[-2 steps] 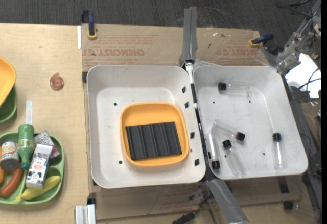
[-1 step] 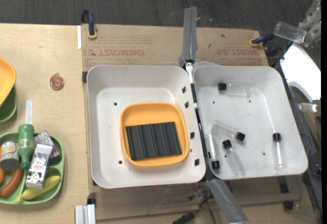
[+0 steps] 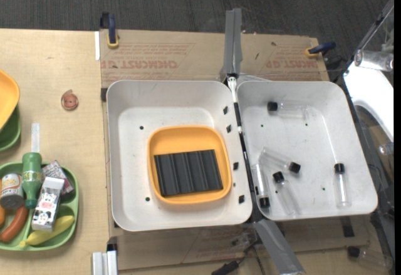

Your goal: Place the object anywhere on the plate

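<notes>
White bins (image 3: pixel 125 117): two side by side, walls touching at the middle so things can pass between them.
Plate (image 3: pixel 188 135): orange, at the left bin's centre, an easy target.
Block (image 3: pixel 188 171): dark, ribbed, lying flat wholly inside the plate's rim; the placing looks done.
Vials (image 3: pixel 340 183): clear, black-capped, scattered loose across the right bin's floor.
Gripper: I cannot tell its state.
</notes>
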Action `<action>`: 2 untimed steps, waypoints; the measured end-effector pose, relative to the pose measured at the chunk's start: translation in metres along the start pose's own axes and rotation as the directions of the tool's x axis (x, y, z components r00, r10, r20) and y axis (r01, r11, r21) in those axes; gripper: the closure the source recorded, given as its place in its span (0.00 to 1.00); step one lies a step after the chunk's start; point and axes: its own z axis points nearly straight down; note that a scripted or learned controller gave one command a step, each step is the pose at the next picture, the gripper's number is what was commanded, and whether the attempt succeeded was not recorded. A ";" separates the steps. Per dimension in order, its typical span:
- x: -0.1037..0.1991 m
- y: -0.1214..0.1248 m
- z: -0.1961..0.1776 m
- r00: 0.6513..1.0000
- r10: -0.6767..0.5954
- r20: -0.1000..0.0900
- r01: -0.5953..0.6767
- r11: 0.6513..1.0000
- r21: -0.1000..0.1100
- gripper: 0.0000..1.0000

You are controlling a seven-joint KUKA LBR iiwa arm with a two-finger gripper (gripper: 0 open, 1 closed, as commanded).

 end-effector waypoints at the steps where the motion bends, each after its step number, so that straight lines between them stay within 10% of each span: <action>1: 0.088 0.020 0.000 0.968 -0.252 0.000 0.252 0.968 0.000 1.00; 2: 0.005 0.001 0.001 0.842 -0.540 0.002 0.540 0.842 0.000 1.00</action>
